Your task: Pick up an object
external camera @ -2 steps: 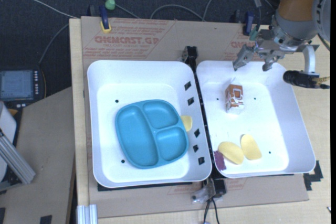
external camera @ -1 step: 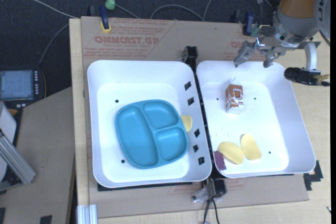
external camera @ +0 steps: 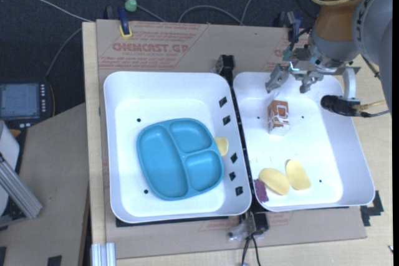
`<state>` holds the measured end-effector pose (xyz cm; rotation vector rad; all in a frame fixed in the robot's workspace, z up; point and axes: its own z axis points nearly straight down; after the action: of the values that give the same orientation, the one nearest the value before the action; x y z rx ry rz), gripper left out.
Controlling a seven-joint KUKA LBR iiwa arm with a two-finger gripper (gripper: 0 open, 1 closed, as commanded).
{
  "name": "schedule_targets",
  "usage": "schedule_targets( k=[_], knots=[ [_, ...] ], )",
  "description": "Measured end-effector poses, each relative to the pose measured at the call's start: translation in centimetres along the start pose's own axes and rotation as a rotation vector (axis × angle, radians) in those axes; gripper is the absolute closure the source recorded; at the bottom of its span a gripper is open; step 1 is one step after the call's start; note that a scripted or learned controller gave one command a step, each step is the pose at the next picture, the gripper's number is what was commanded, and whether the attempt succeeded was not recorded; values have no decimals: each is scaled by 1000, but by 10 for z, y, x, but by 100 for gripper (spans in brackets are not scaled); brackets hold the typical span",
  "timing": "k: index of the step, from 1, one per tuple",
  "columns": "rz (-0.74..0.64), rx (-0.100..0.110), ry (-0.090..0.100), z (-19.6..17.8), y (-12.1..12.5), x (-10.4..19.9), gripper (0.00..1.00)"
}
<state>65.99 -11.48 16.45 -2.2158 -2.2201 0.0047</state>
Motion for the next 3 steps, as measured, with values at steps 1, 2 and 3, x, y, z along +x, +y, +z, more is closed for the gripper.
schedule_targets(
  k=[1, 2, 3],
  knots=[
    [2, 1, 0, 62, -3, -2, 0],
    [1, -2, 0, 80, -3, -2, 0],
    [1, -5, 0, 67, -2, -1, 100]
  ],
)
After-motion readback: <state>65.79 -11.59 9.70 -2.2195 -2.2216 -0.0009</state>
